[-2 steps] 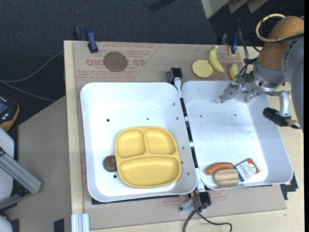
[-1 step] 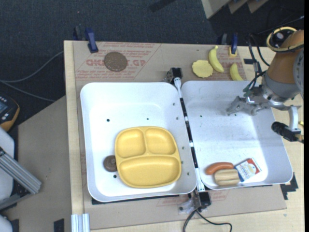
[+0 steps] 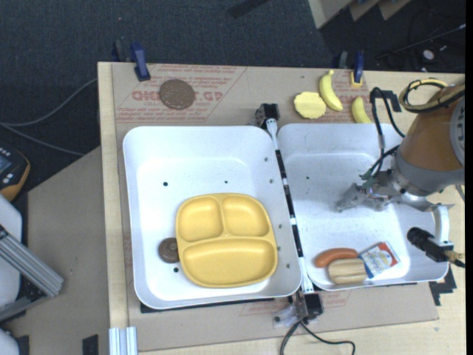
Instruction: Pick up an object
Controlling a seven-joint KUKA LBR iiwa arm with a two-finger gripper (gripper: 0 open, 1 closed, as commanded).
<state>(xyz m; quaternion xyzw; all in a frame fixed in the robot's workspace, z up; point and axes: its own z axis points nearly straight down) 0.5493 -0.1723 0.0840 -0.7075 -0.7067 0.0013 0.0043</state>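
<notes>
Gripper is seen low over the right bin's bare middle, fingers spread, nothing held. Hot dog lies at the near edge, ungrasped; the pick is judged not yet begun.

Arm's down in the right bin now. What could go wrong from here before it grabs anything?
1. The gripper sits over bare bin floor; the hot dog, bun and small packet lie nearer the front wall, so closing here likely grabs nothing.
2. Those three items crowd together against the right bin rim, so a grasp may nudge neighbours or hit the wall.
</notes>
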